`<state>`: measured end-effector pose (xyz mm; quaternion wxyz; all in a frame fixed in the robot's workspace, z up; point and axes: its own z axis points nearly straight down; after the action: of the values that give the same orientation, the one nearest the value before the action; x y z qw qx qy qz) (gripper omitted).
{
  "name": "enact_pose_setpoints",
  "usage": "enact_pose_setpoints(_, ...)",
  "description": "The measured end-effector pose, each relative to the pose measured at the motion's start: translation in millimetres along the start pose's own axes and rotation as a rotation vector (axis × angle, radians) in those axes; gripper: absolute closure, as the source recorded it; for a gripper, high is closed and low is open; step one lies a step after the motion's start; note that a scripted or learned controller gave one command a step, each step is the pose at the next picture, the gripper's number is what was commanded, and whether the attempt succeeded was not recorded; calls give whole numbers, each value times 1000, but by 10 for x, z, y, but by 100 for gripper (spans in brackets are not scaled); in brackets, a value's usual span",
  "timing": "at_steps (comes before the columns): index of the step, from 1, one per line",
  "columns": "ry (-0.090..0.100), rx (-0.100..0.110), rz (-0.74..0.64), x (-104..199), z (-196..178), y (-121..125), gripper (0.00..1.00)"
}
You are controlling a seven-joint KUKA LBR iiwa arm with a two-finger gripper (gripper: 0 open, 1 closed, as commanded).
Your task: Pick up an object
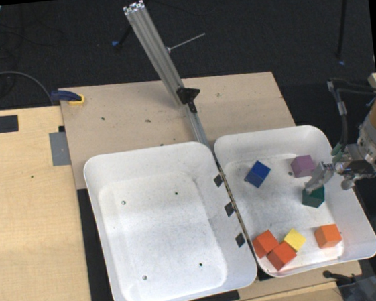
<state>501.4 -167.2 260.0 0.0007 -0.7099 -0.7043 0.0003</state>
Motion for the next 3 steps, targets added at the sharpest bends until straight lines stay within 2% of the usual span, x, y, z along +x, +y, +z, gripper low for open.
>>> enact_pose_setpoints(1,4,7,-15,1233,728,6,0)
enact_pose_setpoints(2,0,1,-3,1180,701,12,0)
enact_pose_setpoints(3,0,-7,-11,1345,-156,255,0)
